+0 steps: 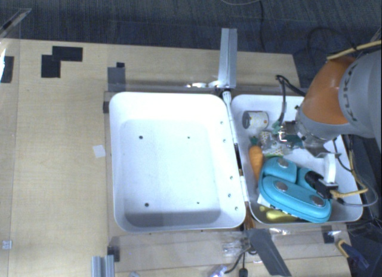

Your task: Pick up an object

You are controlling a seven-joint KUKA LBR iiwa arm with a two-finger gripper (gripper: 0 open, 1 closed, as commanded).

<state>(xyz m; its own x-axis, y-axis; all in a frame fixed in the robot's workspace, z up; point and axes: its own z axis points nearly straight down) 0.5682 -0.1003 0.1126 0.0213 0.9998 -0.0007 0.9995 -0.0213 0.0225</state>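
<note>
Camera view, two bins point(173, 222), one carrot point(256, 161)

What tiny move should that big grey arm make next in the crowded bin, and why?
Probably a short drop straight down. The gripper sits in the right-hand white bin, over the clutter beside the small white cylinder and above the orange carrot-shaped toy and the large flat blue plastic toy. Nothing visibly rests in its grasp, so lowering onto the nearest piece seems sensible.
</note>
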